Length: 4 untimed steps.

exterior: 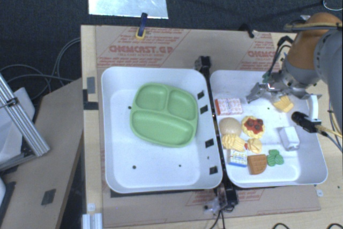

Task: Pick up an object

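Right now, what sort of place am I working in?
Probably a robotics lab test bench: two white bins side by side on a board, toy food in the right one, a green tray in the left, loose cables around.

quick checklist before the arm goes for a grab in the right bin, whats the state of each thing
1. Gripper over the right bin: ok, it sits at the bin's upper right.
2. Thing between the fingers: cannot tell, the arm hides them.
3. Nearest target: ok, a yellow wedge-shaped piece lies just beside the gripper.
4. Room around other targets: not ok, the pizza slice, corn and toast lie crowded together.
5. Left bin: ok, the green divided plate lies flat in it, apart from the arm.
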Tool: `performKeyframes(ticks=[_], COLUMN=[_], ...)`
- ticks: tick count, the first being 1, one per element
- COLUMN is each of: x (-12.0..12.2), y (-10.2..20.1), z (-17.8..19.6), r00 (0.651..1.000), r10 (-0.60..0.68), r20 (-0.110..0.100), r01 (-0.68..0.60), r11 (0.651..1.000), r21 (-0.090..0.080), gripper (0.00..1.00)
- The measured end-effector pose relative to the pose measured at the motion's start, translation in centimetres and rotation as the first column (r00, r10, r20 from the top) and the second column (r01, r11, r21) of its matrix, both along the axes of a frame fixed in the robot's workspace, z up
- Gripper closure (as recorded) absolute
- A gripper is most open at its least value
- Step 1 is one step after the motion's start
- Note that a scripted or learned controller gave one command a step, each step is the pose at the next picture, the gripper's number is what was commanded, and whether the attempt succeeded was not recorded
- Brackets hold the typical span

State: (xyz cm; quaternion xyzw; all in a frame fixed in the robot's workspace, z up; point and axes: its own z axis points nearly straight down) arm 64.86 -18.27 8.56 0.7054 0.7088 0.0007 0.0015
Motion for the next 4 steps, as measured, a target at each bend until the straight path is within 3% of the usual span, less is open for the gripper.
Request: performKeyframes(ticks=[1, 3, 4], x=[0.1, 0.2, 0.3], y=[0.0, 0.6, 0.6], z=[1.1, 11.9, 14.0], r00=[1.000, 1.000, 1.000], r10=[0.002, 0.000, 0.000], r20=[0.003, 0.002, 0.001], r01=[-0.002, 0.000, 0.000], r11=[1.000, 1.000, 1.000], r21=[-0.001, 0.000, 0.001], gripper=[1.00, 1.00, 1.00])
